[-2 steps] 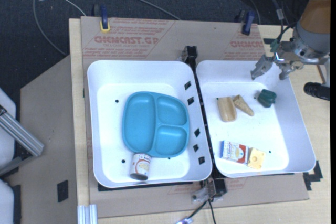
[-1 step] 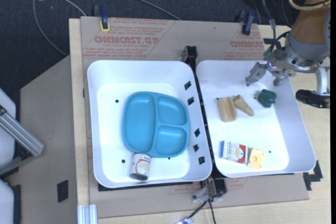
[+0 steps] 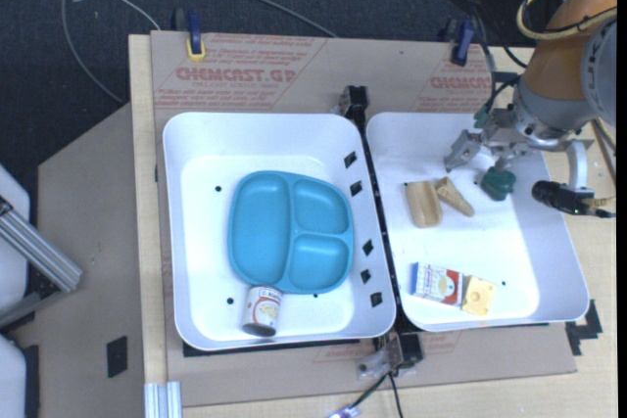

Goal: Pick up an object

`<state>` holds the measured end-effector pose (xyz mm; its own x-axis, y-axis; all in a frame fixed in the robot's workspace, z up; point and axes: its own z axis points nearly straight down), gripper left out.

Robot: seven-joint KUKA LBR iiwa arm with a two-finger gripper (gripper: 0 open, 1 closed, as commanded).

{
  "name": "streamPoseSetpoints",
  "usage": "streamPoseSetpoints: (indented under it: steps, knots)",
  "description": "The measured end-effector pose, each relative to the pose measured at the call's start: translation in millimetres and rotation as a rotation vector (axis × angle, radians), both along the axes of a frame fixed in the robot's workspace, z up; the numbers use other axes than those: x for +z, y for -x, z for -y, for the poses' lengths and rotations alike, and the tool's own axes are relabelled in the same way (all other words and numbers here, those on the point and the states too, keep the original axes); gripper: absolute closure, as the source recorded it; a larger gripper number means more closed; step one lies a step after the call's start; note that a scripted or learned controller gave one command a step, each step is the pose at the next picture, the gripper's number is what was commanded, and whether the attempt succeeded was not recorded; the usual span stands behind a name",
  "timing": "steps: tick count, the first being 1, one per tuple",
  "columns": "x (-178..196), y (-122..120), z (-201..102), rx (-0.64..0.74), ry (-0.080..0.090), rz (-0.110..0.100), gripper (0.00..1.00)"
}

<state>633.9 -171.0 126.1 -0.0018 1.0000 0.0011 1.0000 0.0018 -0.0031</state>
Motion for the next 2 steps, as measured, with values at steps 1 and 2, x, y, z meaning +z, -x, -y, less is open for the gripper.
streamPoseSetpoints:
  steps: [1, 2]
  knots:
    - [13.0, -1.0, -0.1, 0.001, 0.001, 0.004, 1.0]
    - [62.3, 4.6, 6.4, -0.002, 0.002, 0.007, 1.0]
